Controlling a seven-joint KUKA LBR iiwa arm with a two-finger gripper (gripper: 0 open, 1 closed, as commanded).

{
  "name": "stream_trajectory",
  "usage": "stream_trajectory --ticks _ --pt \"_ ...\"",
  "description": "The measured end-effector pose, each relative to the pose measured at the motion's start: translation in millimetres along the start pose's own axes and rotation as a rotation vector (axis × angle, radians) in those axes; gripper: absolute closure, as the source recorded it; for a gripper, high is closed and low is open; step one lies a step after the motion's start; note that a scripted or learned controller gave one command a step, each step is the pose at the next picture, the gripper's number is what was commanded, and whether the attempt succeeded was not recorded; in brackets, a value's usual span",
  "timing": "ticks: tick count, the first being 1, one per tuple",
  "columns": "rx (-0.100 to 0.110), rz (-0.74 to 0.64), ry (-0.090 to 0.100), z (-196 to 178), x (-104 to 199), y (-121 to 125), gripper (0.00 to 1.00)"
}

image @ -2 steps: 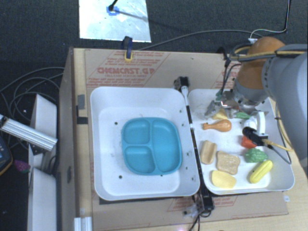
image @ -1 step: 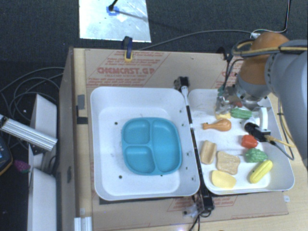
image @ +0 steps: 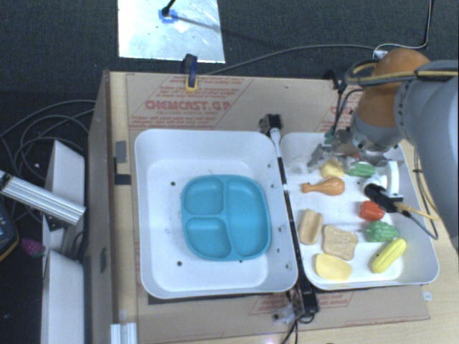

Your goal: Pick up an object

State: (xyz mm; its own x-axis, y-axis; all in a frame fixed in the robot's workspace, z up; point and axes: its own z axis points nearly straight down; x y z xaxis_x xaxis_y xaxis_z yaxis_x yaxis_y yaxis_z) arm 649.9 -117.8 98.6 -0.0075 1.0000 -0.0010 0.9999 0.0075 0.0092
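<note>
The small yellow piece (image: 332,170) lies right under my gripper (image: 331,153) at the far end of the right bin (image: 430,264), the orange drumstick (image: 324,186) just nearer me. I judge I'm in the descent-to-grasp step; how the jaws stand I cannot tell. Next calls for closing squarely, then lifting.

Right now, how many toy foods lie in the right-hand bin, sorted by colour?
Yellow: 3, a small piece, a wedge, a corn cob
Tan or orange-brown: 3, drumstick, bread slice, roll
Green: 2
Red: 1
Total: 9
</note>
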Motion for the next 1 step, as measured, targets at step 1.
stream_trajectory --ticks 1 --pt "0.006 0.003 0.001 13.5 2.6 6.7 0.00"
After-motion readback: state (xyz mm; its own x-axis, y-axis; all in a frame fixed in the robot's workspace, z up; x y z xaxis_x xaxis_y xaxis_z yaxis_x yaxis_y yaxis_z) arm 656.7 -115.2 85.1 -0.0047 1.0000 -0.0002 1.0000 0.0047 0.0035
